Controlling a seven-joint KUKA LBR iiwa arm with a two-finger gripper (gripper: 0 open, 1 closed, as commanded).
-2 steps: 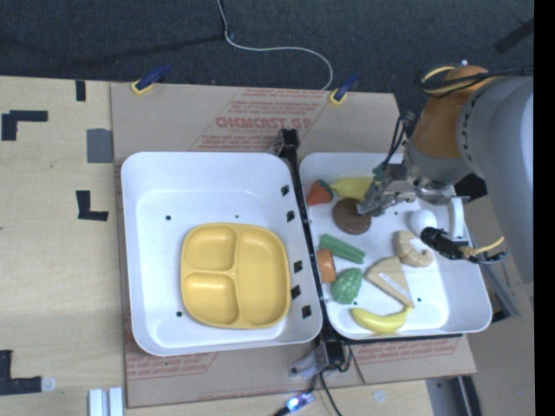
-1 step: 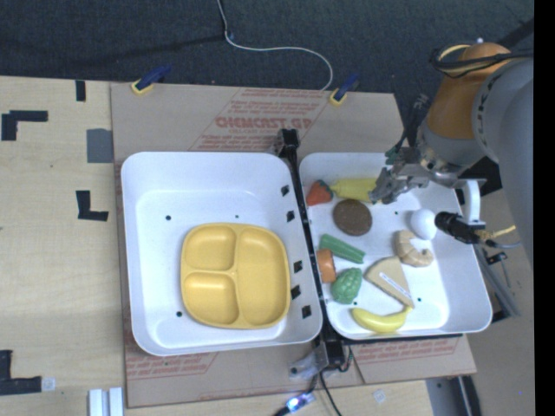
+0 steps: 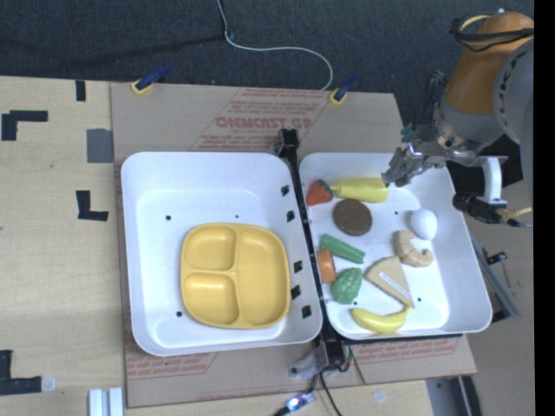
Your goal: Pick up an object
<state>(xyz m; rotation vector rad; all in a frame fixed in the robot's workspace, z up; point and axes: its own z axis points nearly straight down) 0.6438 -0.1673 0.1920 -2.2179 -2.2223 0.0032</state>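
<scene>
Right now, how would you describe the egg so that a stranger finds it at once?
Look in the right bin, the one full of toy food. The egg lies near its right wall, just above the tan croissant. It is the one plain white, smooth, round piece; its neighbours are coloured.

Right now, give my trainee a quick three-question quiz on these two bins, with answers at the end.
1. True or false: the yellow tray lies in the left bin.
2. Which lies nearest the gripper? A: banana; B: corn; C: broccoli.
3. Fill in: the white egg sits in the ____ bin.

Key: 1 true; 2 B; 3 right.
</scene>
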